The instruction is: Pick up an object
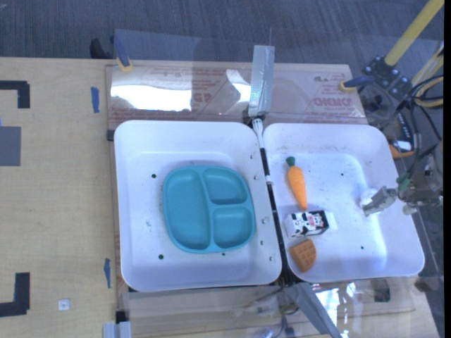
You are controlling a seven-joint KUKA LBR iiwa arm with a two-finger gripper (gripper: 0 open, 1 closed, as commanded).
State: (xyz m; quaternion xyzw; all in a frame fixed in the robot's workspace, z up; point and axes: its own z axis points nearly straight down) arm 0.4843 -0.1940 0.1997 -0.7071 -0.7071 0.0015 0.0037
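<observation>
Two shallow white bins sat side by side on the pale wooden desk (56, 210). The left bin (134, 153) carried a teal divided plate (208, 208) with three compartments, one long and two smaller.

The things to pick lay in the right bin (352, 252), all close to the wall it shared with the left bin. Farthest from me along that wall was a toy carrot (297, 182), orange and tapered, with a small green top pointing away toward the clear panel at the back. Just beside its narrow end lay a small carton (309, 222) on its side, white with black patches like a cow print. Just nearer than that carton, close to it or touching, I could not tell which, sat a small orange-brown piece (304, 255) with a criss-cross surface, something like a toy waffle or biscuit.

The gripper (374, 201) hung over the far side of the right bin, well apart from the carrot and the other two objects, near the bin's outer wall. It looked pale grey and slanted, and nothing showed between its fingers; how wide they stood I could not tell from where I was. Cables and dark fittings crowded the desk edge beyond it.
</observation>
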